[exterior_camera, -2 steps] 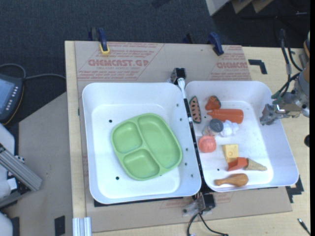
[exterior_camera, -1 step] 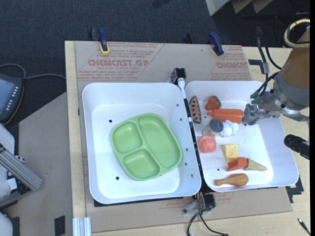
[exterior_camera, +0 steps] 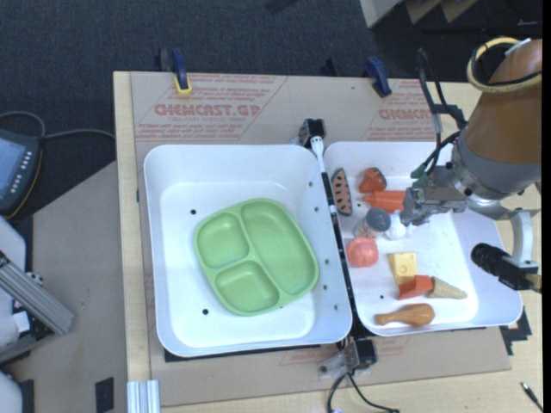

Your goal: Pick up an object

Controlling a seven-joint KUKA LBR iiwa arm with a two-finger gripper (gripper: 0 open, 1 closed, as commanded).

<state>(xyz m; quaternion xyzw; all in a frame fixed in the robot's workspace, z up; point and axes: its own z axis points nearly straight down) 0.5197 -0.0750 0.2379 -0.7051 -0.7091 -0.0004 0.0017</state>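
The bench carries two white bins side by side. The left bin [exterior_camera: 164, 231] holds a green divided plate [exterior_camera: 254, 256] with three compartments, lying flat near the bin's middle and turned a little off square.

The right bin [exterior_camera: 491, 312] holds a scatter of toy food. A watermelon slice [exterior_camera: 341, 191] lies along the bin's left wall toward 11 o'clock. Just beside it, toward 12 o'clock, sits a small red-orange piece, perhaps a strawberry [exterior_camera: 372, 180], and below that an orange carrot-like stick [exterior_camera: 387, 200] lies crosswise. A small grey round object [exterior_camera: 377, 220] sits near the bin's centre, with a pink ball [exterior_camera: 362, 252] just below it toward 8 o'clock. Lower down, toward 6 o'clock, a yellow cheese block [exterior_camera: 404, 265] touches a red block [exterior_camera: 416, 286], and a tan cone [exterior_camera: 448, 291] points off to the right beside them. A brown drumstick shape [exterior_camera: 406, 316] lies nearest the bin's front rim.

The gripper [exterior_camera: 416, 209] hangs low over the right bin at about 1 o'clock from its centre — close to the right end of the carrot-like stick and beside the grey round object. Its dark body hides the tips from this angle, so how it stands is not something I can tell, nor whether anything sits in it.
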